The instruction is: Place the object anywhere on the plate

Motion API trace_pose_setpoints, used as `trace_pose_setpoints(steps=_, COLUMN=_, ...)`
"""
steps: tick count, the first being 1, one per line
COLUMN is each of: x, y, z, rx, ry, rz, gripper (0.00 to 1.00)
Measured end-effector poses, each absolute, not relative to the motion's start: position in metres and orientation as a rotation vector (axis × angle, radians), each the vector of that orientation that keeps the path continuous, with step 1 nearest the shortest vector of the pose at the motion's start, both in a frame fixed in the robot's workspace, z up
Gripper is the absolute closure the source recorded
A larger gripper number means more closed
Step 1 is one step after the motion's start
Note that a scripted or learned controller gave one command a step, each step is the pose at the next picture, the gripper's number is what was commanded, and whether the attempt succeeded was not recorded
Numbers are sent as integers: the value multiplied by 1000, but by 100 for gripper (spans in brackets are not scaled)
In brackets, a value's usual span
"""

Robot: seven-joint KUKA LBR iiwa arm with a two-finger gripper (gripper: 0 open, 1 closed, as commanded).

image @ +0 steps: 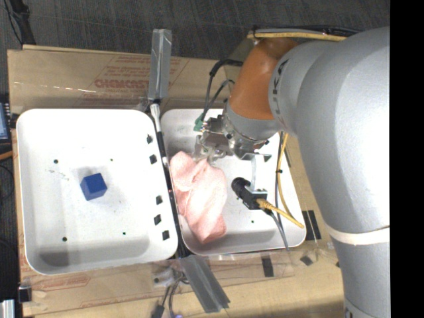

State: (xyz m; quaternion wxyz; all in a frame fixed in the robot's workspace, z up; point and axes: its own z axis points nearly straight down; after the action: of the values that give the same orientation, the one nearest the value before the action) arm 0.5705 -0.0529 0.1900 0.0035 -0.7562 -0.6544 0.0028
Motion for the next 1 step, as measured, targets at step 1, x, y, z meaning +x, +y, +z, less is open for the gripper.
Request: trace_pose_setpoints(steps=1, x=570, y=-52, z=231, rx=-2364, ry=-2063, rz=5, gripper=100)
